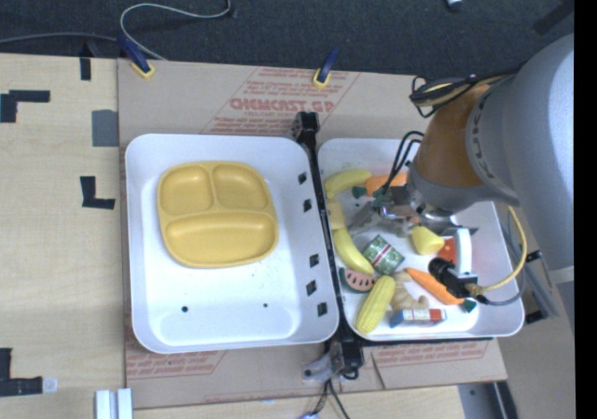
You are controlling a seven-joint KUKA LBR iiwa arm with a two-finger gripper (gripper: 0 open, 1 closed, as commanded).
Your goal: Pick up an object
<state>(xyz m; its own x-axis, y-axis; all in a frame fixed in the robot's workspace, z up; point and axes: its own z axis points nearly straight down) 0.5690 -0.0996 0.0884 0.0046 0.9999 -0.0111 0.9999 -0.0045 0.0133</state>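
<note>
In the camera view, the gripper (396, 212) is seen lowered into the right bin (499, 314), among toy food; whether it is wide, narrow or holding anything cannot be told. Just to its left a banana (347, 182) is found, and below it a green-labelled can (381, 253). Further below, a corn cob (375, 303) and a carrot (434, 285) are seen. Well to its left, a yellow divided plate (218, 214) is laid in the left bin (149, 314).

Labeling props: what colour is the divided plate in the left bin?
Yellow. The divided plate shows best in the camera view, lying in the white left bin.
</note>
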